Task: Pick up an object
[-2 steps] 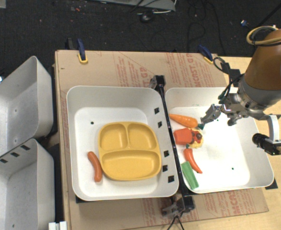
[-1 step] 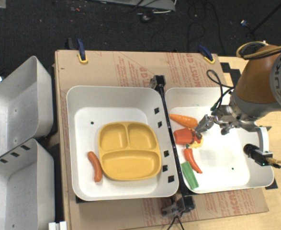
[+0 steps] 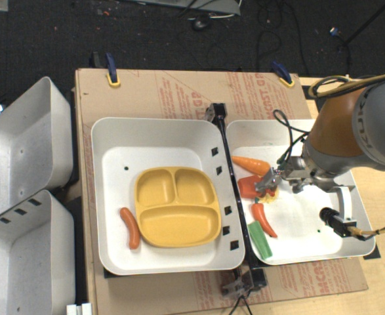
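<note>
two white bins on a bench. left bin (image 3: 107,176): a yellow divided tray (image 3: 178,206) with a sausage (image 3: 130,228) just beside its left edge. right bin (image 3: 310,251): a carrot (image 3: 251,165) near the divider, a red piece (image 3: 247,187) below it, a chili (image 3: 264,220) and a green piece (image 3: 260,239) toward the front. the gripper (image 3: 271,184) sits low over the red piece and a small yellow object; whether it is open or closed cannot be told.
</note>
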Controlling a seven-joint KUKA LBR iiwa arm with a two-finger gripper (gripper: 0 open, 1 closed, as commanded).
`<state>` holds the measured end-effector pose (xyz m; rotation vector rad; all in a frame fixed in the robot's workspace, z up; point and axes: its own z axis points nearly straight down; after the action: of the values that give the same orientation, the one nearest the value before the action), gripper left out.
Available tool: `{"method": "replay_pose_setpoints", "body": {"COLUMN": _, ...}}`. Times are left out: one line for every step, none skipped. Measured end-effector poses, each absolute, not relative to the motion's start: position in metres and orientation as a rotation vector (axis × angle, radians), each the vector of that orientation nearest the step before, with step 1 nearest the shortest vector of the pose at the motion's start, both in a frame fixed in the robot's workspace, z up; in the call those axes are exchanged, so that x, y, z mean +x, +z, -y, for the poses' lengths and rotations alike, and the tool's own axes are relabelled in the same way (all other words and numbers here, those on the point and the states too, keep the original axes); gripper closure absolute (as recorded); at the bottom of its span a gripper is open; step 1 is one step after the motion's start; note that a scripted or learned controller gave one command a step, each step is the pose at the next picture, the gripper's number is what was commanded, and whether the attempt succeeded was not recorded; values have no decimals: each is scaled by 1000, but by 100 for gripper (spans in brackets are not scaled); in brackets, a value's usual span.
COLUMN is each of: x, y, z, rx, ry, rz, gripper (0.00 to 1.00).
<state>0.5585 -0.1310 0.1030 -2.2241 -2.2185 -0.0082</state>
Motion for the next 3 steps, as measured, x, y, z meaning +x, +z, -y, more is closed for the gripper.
{"method": "replay_pose_setpoints", "body": {"x": 560, "y": 116, "z": 132, "rx": -2230, "ry": -12, "rz": 2223, "gripper": 100}}
{"method": "replay_pose_setpoints", "body": {"x": 556, "y": 177, "z": 128, "rx": -2223, "ry": -5, "rz": 2228, "gripper": 100}}
{"method": "replay_pose_setpoints", "body": {"x": 563, "y": 239, "z": 130, "rx": -2223, "ry": -6, "rz": 2230, "gripper": 100}}
